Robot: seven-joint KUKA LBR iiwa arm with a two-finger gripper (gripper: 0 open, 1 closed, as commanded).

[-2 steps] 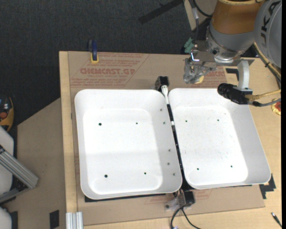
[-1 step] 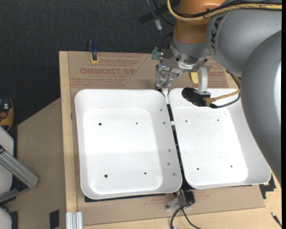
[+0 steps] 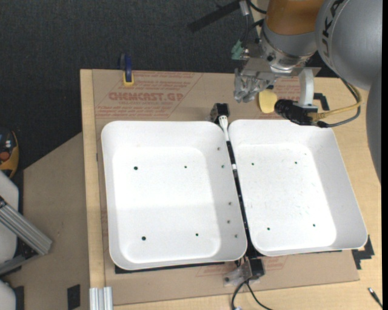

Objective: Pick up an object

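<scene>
Camera view: claw (image 3: 257,92) grips a pale yellow object (image 3: 266,100) (rounded, small) beyond the right bin (image 3: 339,181)

White bins on brown board, against black

We see two plain white bins, the left bin (image 3: 160,194) and the right bin (image 3: 297,187), each dotted with small dark specks, on a tan cardboard sheet (image 3: 163,91) printed with faded red lettering. The arm (image 3: 357,36) is grey with an orange band (image 3: 291,15). Near the metallic grey gripper (image 3: 250,89) sits a pale yellow object (image 3: 265,101), perhaps foam. A blue and yellow clamp (image 3: 127,68) marks the board's far edge; the floor (image 3: 60,36) is black.
</scene>
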